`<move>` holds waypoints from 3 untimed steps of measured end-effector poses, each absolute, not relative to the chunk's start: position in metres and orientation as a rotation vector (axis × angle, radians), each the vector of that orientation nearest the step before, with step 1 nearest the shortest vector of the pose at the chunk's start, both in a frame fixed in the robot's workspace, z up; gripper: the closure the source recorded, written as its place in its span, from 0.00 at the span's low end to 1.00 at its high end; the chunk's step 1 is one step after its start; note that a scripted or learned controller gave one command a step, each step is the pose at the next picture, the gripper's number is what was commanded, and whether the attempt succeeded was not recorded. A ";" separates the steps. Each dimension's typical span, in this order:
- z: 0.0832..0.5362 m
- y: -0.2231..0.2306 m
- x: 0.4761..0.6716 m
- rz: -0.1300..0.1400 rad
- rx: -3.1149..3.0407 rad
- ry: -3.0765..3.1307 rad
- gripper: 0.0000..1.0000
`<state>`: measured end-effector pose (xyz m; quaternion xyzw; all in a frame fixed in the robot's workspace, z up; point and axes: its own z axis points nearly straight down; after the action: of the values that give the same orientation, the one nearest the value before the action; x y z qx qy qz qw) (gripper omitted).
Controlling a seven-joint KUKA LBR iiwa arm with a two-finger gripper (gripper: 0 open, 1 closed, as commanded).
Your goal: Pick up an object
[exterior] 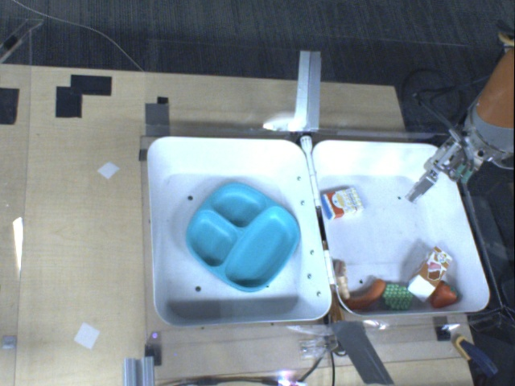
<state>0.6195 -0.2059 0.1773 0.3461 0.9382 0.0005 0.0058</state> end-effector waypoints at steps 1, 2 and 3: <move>0.131 -0.206 0.521 0.000 0.785 3.035 0.00; 0.088 -0.205 0.595 0.004 1.494 2.753 0.00; 0.160 -0.206 0.546 0.003 1.631 2.677 0.00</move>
<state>0.5459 -0.2055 0.1597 0.5202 0.8540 0.0009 0.0034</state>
